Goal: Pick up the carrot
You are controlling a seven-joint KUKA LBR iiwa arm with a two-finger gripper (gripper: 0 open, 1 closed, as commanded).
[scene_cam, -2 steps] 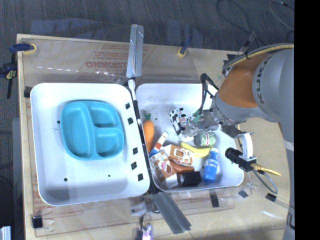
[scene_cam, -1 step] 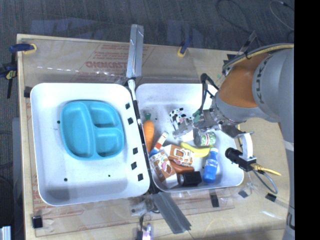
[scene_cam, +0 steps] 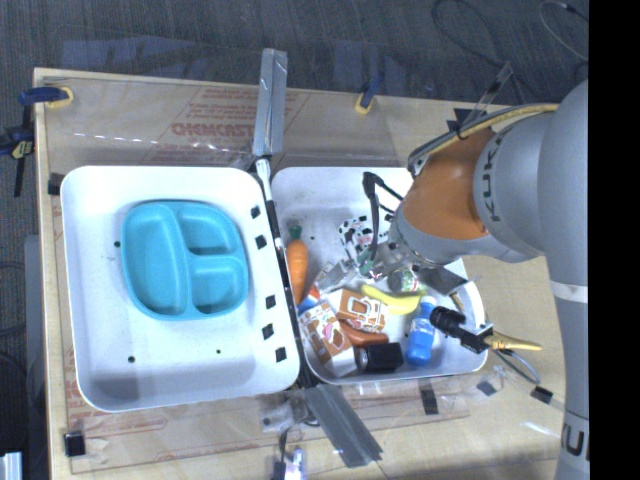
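The carrot (scene_cam: 297, 268) is seen just left of the frame's centre, laid in the right-hand bin (scene_cam: 330, 183) against its left wall. It is orange, with a small green top at its upper end, and is set lengthwise, running almost straight up and down the picture. Its lower end is met by the packets heaped toward the bin's lower left.

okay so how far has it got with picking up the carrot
Nothing looks done yet: the carrot lies in the right bin against its left wall. The gripper hangs over the clutter to the carrot's right. Left: reach the carrot, grasp and lift it.
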